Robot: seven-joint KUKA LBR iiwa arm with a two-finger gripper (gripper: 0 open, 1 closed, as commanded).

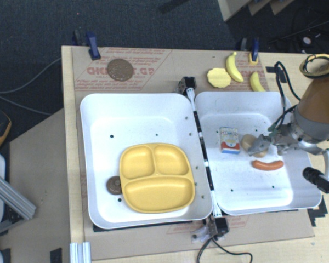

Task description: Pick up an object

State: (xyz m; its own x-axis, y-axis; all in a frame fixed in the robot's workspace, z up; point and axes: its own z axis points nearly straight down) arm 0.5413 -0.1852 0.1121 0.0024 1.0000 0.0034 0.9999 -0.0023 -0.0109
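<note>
A: Where is the arm [317, 106]?

B: It reaches in from the right over the right bin [247, 197]. The gripper [263, 142] sits low in the middle of that bin, pointing left.

A: Is it clenched, released, or grasping something?

B: I cannot tell. The tip is a grey blur right against a small tan round object [248, 143], and where the two meet is not clear enough to say whether that object is held.

A: What else lies in that bin?

B: A small carton [228, 140] with a blue top and red-and-white front stands just left of the tan object. A sausage [267, 165] lies flat just nearer than the gripper, apart from it.

A: And the left bin [98, 125]?

B: A yellow divided plate [156, 177] with three compartments rests in its near half. A brown cookie [114, 186] lies at the plate's left edge, partly tucked under it.

A: Anything on the bench beyond the bins?

B: Two bananas [234, 67] and a yellow chip-like piece [219, 78] lie past the right bin's far edge. A brown disc [119, 69] sits past the left bin, on the cardboard.
</note>
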